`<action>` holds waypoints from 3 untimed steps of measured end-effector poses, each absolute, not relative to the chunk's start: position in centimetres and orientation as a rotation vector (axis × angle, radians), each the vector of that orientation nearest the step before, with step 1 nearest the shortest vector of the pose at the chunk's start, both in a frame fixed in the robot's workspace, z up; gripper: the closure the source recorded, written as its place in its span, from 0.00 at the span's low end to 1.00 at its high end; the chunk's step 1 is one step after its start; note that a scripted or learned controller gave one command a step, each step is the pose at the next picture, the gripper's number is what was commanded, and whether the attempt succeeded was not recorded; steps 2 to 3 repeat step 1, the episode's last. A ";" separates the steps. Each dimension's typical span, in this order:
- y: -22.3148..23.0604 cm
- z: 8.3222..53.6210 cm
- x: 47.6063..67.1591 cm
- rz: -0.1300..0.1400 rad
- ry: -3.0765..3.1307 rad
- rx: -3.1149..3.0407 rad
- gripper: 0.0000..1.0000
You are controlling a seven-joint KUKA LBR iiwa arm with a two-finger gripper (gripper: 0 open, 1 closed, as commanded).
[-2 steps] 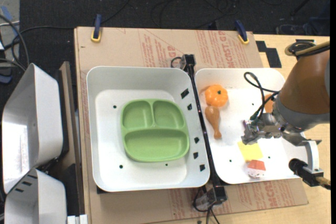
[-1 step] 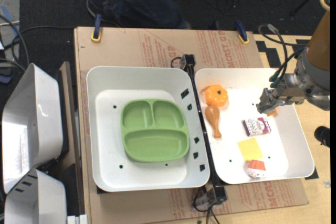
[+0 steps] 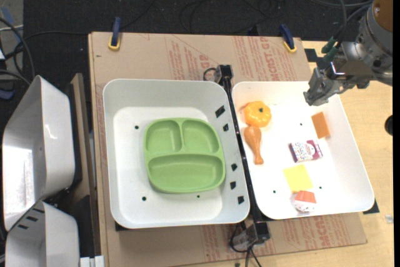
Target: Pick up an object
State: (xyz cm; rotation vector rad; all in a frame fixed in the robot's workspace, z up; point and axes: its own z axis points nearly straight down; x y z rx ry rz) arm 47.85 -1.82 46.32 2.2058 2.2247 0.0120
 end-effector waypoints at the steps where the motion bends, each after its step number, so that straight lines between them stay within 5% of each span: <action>1: 7.0 47.5 50.5 0.006 2.233 2.207 1.00; 3: 7.0 47.5 50.5 0.006 2.233 2.207 1.00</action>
